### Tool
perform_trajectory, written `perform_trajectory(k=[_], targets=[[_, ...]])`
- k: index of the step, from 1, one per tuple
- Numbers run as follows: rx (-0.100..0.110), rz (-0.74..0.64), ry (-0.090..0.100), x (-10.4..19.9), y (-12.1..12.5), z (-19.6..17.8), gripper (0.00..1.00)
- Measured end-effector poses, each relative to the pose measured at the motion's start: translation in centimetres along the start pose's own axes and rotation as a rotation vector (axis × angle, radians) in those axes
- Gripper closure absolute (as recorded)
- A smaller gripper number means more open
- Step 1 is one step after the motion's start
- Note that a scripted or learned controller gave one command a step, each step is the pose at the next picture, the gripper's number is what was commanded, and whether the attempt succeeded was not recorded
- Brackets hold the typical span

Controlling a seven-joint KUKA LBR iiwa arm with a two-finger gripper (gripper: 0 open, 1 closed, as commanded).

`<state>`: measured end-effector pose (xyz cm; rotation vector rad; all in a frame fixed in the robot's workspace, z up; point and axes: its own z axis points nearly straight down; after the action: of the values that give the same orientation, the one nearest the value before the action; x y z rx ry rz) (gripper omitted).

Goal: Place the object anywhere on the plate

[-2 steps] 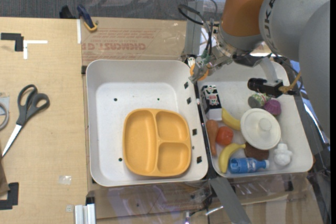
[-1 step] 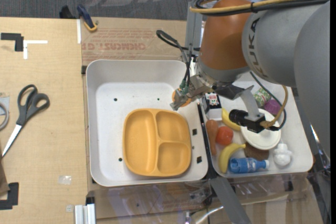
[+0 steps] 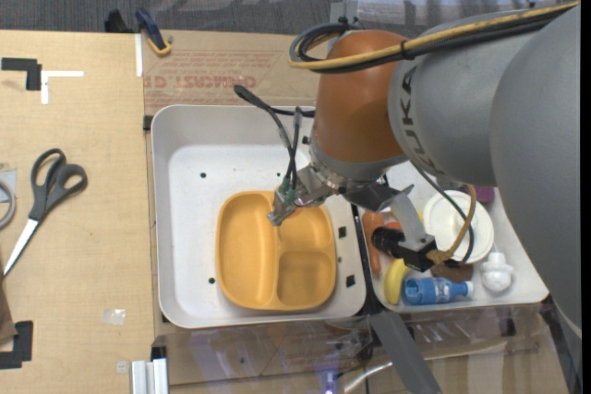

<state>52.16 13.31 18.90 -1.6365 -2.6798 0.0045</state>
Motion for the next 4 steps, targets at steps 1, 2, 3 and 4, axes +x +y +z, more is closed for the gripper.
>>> perform_trajectory(k=[1, 2, 3, 4], targets=[[0.0, 0.001, 0.0, 0.0, 0.0, 0.0, 0.0], [0.001, 0.004, -0.001, -0.2, 0.0, -0.9, 1.0], [-0.004, -0.432, -0.002, 1.9, -1.7, -6.4, 1.0], [-0.004, -0.432, -0.002, 1.9, -1.7, -6.4, 0.0]])
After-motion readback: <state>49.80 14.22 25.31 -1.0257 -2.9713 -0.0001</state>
